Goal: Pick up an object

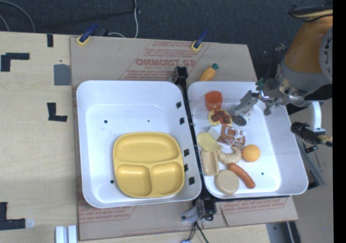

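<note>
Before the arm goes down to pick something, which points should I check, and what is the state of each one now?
1. Gripper over the right bin: ok.
2. Nothing between the fingers yet: cannot tell.
3. Target free of neighbours: the orange ball has some room, ok; the sausage touches the round disc, not ok.
4. Red cup away from the gripper's path: cannot tell.
5. Yellow tray sits apart in the left bin: ok.
</note>
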You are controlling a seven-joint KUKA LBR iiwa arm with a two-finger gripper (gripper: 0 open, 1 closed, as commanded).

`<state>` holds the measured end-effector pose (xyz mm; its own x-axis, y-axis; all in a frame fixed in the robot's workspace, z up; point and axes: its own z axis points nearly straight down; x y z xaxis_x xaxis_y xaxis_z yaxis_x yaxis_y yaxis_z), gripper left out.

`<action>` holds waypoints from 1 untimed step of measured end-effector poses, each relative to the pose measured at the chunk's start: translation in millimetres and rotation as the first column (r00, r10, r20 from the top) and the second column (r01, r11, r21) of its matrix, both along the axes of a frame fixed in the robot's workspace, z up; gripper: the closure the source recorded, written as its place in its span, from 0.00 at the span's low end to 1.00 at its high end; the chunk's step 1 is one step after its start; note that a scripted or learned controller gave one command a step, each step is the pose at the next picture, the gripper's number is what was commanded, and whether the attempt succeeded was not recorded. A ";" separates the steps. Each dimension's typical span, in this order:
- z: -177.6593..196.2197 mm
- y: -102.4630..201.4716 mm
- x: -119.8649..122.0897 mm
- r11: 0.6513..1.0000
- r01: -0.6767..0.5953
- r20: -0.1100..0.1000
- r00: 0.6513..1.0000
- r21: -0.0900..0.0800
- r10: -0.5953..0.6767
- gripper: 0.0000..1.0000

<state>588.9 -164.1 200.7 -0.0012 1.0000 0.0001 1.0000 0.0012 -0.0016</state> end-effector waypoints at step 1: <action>-47.5 45.8 33.1 1.000 -0.005 -0.003 1.000 0.002 0.005 0.00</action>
